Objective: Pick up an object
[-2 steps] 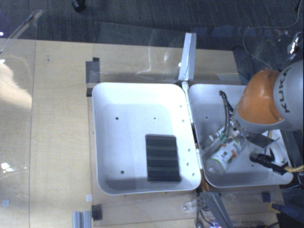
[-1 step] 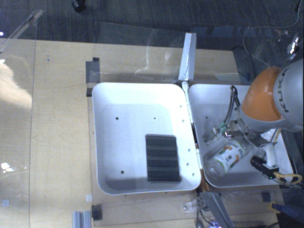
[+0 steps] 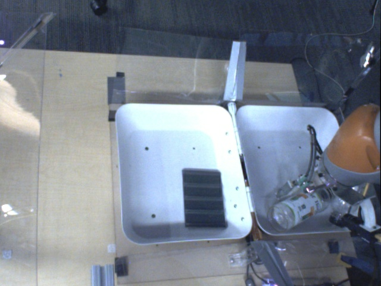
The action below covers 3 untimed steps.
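Arm (image 3: 357, 145) low over right bin (image 3: 268, 130), end effector (image 3: 296, 210) near its front wall.

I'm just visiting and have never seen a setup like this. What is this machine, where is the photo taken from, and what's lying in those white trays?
The photo comes from a camera fixed above a wooden bench, looking down at a slant. Two shallow white bins sit side by side. The left bin holds a dark ribbed block. The right bin holds a clear bottle lying on its side. The grey and orange shape at the right is a robot arm, reaching into the right bin. Its pincer is just above the bottle, among wires, and I can't tell whether it grips anything.
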Tool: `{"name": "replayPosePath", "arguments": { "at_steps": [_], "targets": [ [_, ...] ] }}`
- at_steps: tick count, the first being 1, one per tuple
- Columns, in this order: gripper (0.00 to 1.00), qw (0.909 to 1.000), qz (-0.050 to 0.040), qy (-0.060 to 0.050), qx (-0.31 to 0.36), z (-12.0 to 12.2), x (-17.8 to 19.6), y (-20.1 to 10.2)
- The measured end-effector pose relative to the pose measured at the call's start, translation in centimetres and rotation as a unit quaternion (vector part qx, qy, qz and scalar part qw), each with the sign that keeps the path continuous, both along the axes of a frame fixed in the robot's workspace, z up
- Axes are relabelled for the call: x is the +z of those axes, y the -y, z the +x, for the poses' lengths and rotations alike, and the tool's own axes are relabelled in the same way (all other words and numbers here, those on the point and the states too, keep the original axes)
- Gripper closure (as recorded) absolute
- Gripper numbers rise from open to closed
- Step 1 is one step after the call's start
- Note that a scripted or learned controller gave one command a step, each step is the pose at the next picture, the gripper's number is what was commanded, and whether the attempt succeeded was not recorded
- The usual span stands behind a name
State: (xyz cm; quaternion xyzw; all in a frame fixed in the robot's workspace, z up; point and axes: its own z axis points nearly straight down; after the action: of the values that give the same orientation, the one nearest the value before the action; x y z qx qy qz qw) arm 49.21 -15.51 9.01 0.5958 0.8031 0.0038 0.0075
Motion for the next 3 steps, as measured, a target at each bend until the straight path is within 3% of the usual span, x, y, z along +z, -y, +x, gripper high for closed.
{"name": "replayPosePath", "arguments": {
  "at_steps": [1,2,3],
  "targets": [
    [0.00,0.9990,0.0022,0.000,-0.045,4.9,-0.1,-4.9],
    [0.00,0.9968,0.0021,-0.002,-0.080,10.1,-0.1,-4.8],
    [0.00,0.9966,0.0017,-0.005,-0.082,17.8,-0.2,-6.5]
  ]
}}
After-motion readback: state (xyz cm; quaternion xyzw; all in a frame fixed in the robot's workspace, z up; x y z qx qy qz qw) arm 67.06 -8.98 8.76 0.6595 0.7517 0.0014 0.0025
